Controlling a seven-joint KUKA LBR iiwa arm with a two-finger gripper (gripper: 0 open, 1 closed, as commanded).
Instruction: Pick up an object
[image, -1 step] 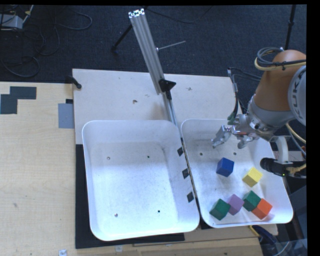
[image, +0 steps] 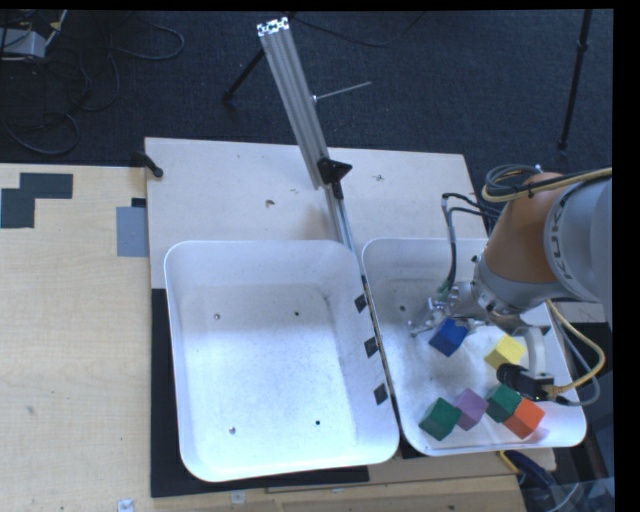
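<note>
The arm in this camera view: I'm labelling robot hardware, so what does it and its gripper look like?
The arm has a rounded grey casing with a broad orange band above the wrist. Black and yellowish cables loop around it and trail below it. The gripper is a small silvery metal piece, too small to make out finer details.

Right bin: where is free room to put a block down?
In the right bin, the far part by the divider is bare. The near corner is crowded: green block, purple block, orange block. The gripper is over the blue block.
</note>
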